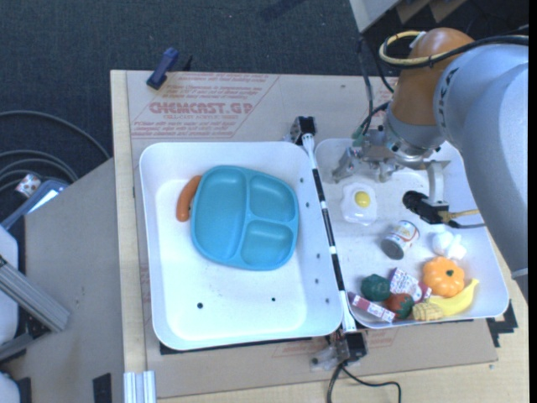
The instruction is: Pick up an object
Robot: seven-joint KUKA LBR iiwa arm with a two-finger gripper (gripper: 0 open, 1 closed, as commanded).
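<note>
Gripper over far end of right white bin; finger state can't tell. Center over white-and-yellow fried-egg toy, descend straight.

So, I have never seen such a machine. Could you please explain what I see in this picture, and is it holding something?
One camera looks down at a slant on a bench. The grey and orange shape at right is a robot arm; its gripper hangs over the right bin, above a toy fried egg. That bin also holds a small can, a pumpkin, a banana and other toy food. The left bin holds a blue divided plate beside an orange sausage. I see nothing held.
</note>
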